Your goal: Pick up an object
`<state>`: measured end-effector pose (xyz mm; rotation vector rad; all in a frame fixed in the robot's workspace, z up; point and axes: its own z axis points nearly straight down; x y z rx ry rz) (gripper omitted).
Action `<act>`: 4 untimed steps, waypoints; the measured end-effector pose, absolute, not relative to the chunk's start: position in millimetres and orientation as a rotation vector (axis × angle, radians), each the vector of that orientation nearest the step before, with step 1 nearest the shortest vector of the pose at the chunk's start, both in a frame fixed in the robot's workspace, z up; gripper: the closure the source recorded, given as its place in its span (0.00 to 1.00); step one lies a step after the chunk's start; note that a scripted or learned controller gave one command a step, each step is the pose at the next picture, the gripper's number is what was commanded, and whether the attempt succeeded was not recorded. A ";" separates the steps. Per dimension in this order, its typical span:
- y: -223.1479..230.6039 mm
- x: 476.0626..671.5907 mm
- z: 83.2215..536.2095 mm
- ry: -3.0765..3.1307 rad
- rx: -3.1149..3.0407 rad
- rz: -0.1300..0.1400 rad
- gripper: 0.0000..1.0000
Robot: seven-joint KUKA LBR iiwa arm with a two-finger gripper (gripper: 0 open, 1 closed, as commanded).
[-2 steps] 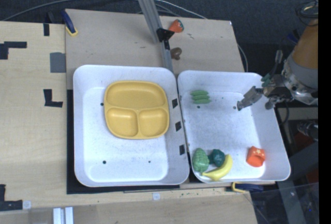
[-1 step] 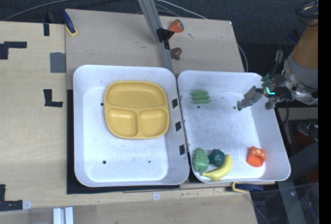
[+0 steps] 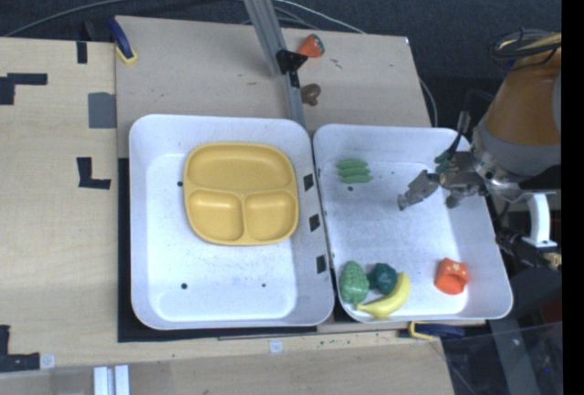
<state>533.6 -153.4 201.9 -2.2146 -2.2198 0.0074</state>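
— What is sitting in the left bin (image 3: 151, 202)?

— One thing: a yellow plate (image 3: 242, 192) with three compartments is lying flat in the upper half, nothing on it.

— And the right bin (image 3: 474, 238)?

— Five things are lying there. One light green ridged piece (image 3: 353, 171) is resting alone near the upper left corner. Along the front edge, three things are crowding together: one green vegetable (image 3: 352, 282), one dark green lump (image 3: 382, 276) just beside it, and one yellow banana (image 3: 390, 299) curving under both and touching them. One orange-red piece (image 3: 451, 275) is sitting apart, toward the front right corner.

— Where is the arm?

— It is reaching in from the right, and its gripper (image 3: 415, 192) is hanging over the bare middle of the right bin, pointing left. It is well apart from every one of the five things.

— Are the fingers apart or together?

— I cannot tell; the tip is reading as one dark wedge. Nothing is showing between the fingers.

— Anything beyond the bins?

— One small orange thing (image 3: 312, 45) is lying on the bench (image 3: 182, 65) behind them.
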 end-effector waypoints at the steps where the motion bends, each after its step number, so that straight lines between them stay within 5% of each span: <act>1: -143.7 526.5 144.7 -2.218 -2.214 0.008 0.00; 2: -142.7 524.8 90.6 -2.219 -2.216 0.007 0.00; 3: -142.3 525.7 103.3 -2.222 -2.216 0.004 1.00; 4: -143.8 528.6 166.2 -2.226 -2.223 -0.004 1.00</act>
